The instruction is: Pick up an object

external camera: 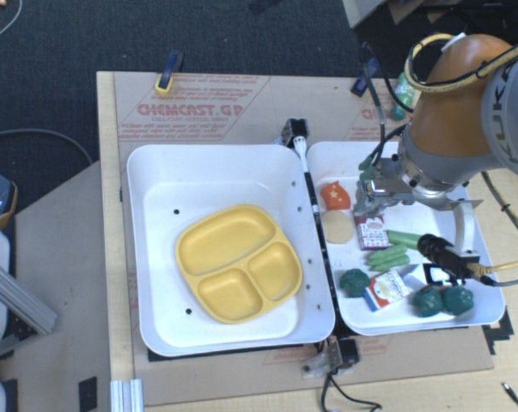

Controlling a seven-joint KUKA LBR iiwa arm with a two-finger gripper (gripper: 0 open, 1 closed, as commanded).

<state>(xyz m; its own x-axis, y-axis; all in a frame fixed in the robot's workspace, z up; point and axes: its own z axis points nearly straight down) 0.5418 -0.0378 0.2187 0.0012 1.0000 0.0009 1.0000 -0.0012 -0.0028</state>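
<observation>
Two white bins sit side by side on the tabletop (241,101); hand (377,197) hangs low over the right bin (344,157) beside a small red-and-white packet (372,233), finger opening not discernible, nothing visibly gripped. Right bin is crowded: red tomato-like item (335,196), beige round piece (337,227), green pods (389,252), dark green lumps (355,281), red-white-blue carton (387,288), leaving little free floor near the dividing rims. Left bin (155,178) holds a yellow three-compartment tray (239,263), with bare floor around it.
</observation>
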